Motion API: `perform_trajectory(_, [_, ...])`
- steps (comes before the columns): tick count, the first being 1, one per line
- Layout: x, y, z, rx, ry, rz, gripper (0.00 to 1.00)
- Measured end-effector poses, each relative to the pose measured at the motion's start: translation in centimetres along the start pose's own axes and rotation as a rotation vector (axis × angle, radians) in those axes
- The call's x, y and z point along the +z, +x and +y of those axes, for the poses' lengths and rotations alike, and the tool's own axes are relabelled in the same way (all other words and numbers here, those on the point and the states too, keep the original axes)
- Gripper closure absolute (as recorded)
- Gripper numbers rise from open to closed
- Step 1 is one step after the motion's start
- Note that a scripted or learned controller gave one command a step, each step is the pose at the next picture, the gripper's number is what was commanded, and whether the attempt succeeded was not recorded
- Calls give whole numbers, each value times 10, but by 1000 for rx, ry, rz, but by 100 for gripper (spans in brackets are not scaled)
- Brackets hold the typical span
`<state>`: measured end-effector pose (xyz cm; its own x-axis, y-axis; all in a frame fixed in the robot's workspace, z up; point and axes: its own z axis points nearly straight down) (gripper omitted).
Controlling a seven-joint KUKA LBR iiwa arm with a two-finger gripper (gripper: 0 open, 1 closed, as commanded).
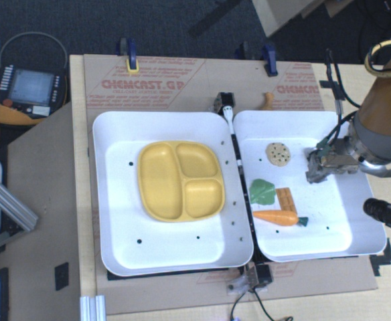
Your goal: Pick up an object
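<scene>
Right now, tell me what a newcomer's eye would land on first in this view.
The big yellow divided plate in the middle of the left bin grabs the eye first. Next come the small things in the right bin: an orange carrot near the front with a green leaf just behind it, and a round cookie farther back. The grey arm's gripper hangs over that bin's right half, apart from all of them.

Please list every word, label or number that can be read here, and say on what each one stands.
"CHEMCAST G.P": red print on the brown board behind the left bin.
"CHEMCAST": the same print, partly cut off, on the board behind the right bin.
Handheld screen: too small and blurred to read.
</scene>
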<state>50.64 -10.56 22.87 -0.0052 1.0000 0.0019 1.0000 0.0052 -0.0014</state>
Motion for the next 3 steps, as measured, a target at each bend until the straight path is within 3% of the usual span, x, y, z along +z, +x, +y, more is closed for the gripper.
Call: perform_trajectory(3, [2, 183, -11, -3, -2, 0, 100])
